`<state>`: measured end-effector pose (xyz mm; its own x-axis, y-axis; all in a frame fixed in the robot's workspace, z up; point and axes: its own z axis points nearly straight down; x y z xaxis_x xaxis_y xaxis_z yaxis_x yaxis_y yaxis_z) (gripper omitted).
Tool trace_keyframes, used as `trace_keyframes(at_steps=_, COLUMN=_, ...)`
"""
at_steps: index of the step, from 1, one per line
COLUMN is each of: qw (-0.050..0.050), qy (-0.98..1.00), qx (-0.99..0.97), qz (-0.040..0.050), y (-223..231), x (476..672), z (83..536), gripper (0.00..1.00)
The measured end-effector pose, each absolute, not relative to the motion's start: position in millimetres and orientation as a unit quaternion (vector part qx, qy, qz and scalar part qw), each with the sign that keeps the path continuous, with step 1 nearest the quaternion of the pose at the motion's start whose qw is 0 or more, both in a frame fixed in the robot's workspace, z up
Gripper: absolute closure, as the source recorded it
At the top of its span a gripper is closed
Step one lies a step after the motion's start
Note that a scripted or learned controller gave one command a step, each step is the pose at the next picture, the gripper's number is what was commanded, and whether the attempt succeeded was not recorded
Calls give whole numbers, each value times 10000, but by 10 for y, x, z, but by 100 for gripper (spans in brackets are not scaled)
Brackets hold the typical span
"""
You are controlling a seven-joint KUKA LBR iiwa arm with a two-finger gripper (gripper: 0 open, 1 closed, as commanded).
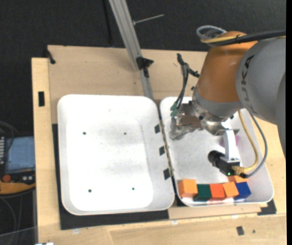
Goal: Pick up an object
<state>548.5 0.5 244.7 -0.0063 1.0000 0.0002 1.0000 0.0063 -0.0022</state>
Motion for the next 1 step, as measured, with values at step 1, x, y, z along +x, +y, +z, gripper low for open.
trace_keyframes(at_steps=1, qw=6, qy=-7104, qx=-7038, qz=-9, y=602, x=5490, z=2507, gripper=100)
